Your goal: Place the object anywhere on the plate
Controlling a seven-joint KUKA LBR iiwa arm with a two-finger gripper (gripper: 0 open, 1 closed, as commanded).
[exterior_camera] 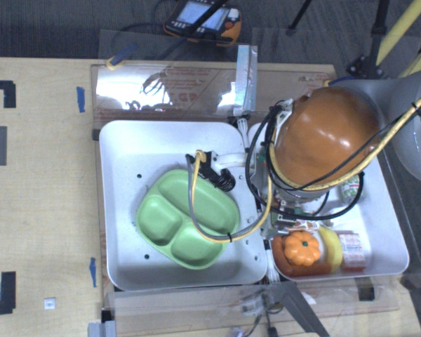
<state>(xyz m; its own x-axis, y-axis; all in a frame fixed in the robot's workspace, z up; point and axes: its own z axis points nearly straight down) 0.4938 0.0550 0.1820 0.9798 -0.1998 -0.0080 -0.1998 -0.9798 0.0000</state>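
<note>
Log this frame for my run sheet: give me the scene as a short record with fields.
plate: green divided plate in the left bin
arm: orange-banded wrist over the seam between the bins
cables: yellow and black, draped across the plate
right bin: small orange pumpkin, yellow banana-like item, packaged item
task state: nothing resting on the plate yet

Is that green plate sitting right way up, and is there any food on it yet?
Right way up: the green plate shows its divided hollows facing upward. No food lies in them; a yellow cable crosses over it.
</note>
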